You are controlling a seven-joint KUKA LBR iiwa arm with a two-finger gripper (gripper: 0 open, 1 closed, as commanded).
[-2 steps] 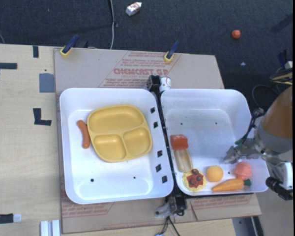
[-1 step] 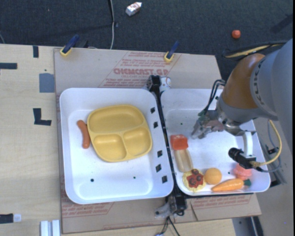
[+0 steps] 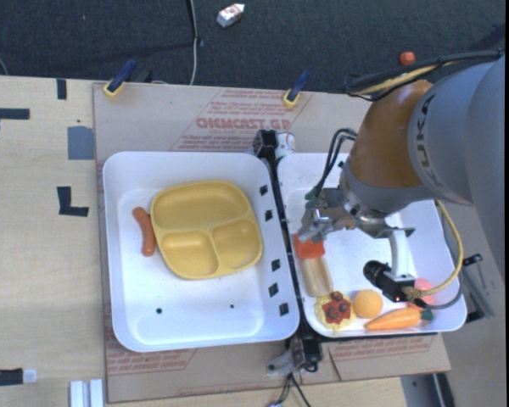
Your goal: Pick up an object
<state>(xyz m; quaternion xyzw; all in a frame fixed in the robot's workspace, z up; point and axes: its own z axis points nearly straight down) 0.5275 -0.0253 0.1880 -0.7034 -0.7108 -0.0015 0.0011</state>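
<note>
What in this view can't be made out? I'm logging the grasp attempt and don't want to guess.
- Gripper: in the camera view the arm's own wrist covers it, so finger state and contact with the orange-red piece are unclear.
- Right bin: the arm hides much of its floor and far wall.
- Small item by the carrot: too small and mixed in colour to identify.
- Small object on the dark floor: too small to identify.

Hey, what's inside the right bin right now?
In the right bin, along its near edge: a bun-like piece, a small pizza, an orange ball and a carrot. The arm covers much of the bin's far part.
</note>
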